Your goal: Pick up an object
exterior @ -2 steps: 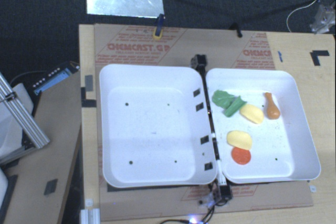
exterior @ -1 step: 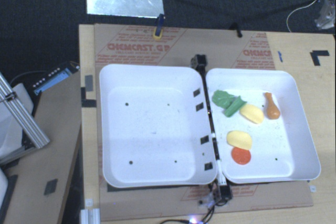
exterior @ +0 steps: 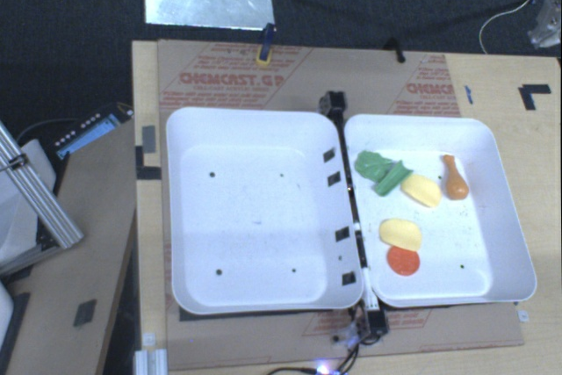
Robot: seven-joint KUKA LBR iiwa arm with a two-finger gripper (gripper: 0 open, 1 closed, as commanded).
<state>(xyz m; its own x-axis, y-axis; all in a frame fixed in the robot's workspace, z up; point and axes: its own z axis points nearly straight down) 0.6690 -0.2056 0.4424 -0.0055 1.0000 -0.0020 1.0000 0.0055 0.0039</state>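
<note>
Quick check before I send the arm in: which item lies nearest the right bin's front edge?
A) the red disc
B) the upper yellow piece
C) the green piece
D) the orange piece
A: the red disc sits lowest in the right bin, just below the lower yellow piece.

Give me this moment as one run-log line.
right bin: green piece, two yellow pieces, orange piece, red disc | nothing lifted
</note>
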